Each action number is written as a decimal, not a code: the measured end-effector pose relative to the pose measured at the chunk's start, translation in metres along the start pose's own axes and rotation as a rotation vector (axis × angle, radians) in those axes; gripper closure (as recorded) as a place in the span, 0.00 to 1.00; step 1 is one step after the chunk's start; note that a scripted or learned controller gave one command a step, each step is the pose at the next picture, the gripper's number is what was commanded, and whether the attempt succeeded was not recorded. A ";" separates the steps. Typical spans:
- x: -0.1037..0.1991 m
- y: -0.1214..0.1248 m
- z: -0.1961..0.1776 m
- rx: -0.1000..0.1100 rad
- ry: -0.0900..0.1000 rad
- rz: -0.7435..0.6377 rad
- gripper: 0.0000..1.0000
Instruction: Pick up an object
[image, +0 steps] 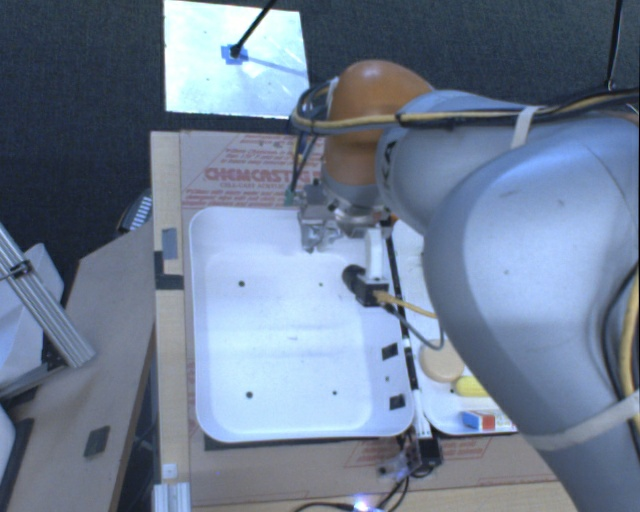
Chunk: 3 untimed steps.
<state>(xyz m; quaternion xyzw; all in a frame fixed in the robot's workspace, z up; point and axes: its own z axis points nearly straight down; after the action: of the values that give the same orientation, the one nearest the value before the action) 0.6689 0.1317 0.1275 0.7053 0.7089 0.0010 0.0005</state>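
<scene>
My gripper (317, 236) hangs over the far edge of the left white bin (215, 330), just below the orange wrist band. I see nothing between its tips. In the right bin (445, 428), a pale round object (437, 364), a yellow object (468, 385) and a small white box with orange and blue marks (480, 420) lie near the front, partly covered by the arm. The rest of the right bin is hidden behind the arm.
The big grey arm (520, 260) covers the right half of the view. A cardboard sheet with red print (240, 170) lies under the bins. A shiny panel (235, 60) sits at the back, and metal rails (35, 300) lie at the far left.
</scene>
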 end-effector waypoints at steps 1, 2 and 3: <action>0.059 0.000 -0.036 -0.003 0.003 -0.004 1.00; 0.102 0.000 -0.061 -0.001 0.002 -0.002 1.00; 0.030 0.002 -0.140 -0.006 0.000 0.008 1.00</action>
<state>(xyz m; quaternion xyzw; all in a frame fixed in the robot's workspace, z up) 0.6700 0.1612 0.2680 0.7083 0.7059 0.0029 0.0026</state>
